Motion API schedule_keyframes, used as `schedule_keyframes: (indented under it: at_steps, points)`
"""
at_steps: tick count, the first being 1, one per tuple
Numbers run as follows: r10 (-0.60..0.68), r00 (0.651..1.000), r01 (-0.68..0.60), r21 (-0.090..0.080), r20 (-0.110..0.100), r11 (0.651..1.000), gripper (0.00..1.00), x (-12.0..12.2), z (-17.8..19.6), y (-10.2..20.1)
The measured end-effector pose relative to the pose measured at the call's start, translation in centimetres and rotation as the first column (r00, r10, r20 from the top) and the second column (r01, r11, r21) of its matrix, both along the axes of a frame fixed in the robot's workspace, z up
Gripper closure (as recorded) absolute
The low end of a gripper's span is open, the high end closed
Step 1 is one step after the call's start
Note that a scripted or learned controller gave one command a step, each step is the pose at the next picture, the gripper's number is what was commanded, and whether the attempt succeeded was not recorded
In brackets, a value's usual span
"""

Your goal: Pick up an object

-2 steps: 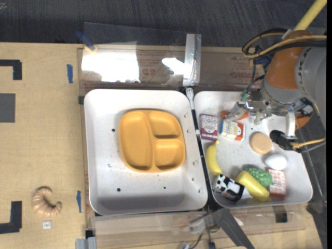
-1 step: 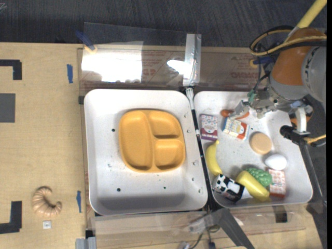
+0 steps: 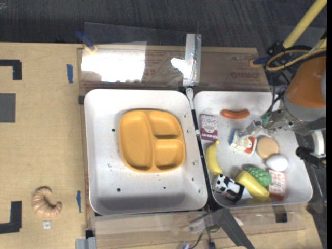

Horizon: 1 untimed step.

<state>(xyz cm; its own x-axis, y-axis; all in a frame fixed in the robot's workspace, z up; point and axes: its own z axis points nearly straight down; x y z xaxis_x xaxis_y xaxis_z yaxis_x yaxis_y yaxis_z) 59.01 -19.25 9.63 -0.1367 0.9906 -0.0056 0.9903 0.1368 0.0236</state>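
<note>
Jaws point(image 3: 258, 125) over crowded right bin point(image 3: 303, 162) — carton point(image 3: 243, 142) beneath.

Wooden bench point(image 3: 41, 139) with two bins point(image 3: 98, 139), croissant point(image 3: 46, 201).

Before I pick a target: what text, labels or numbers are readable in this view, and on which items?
Nothing reads clearly.
Cardboard sheet behind the bins: faint reddish print, too blurred to quote.
Purple carton: label graphic, no letters legible.
Small white and red carton: print too small.
Red and white packet: print too small.
Black and white carton: pattern, no text legible.
Small tag below the croissant: too small.
</note>
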Motion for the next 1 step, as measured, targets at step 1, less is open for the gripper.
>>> schedule_keyframes:
  at_steps: [1]
  points:
    - [0.122, 0.993, -0.122, -0.005, 0.002, 0.993, 0.00, -6.20, -0.17, 1.42]
